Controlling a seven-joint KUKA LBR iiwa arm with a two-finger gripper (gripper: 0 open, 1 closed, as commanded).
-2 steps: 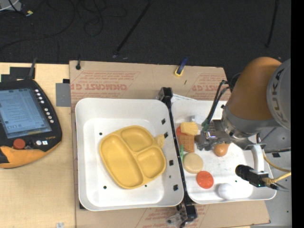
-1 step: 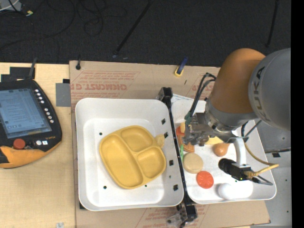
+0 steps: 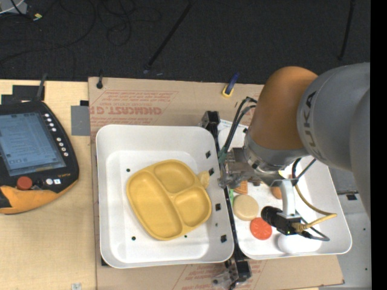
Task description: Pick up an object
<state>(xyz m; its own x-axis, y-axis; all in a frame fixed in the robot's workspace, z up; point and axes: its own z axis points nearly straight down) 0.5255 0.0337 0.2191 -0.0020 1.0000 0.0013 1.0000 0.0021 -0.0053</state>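
My gripper (image 3: pixel 229 177) hangs low over the left edge of the right bin (image 3: pixel 338 222), close to the wall between the two bins. The grey arm with its orange band covers most of that bin's far half. Just below the gripper lie a small orange piece (image 3: pixel 240 188) and a tan round disc (image 3: pixel 247 207). Nearer the front, a red disc (image 3: pixel 260 229) rests beside a white rounded object (image 3: pixel 296 244). Another orange piece (image 3: pixel 276 191) peeks out under the wrist. Nothing shows between the fingers.
The left bin (image 3: pixel 115 156) holds a yellow divided plate (image 3: pixel 168 198). A teach pendant (image 3: pixel 33 156) lies on the bench at far left. Cardboard (image 3: pixel 151 101) sits under the bins, with a blue and yellow clip (image 3: pixel 229 88) at its far edge.
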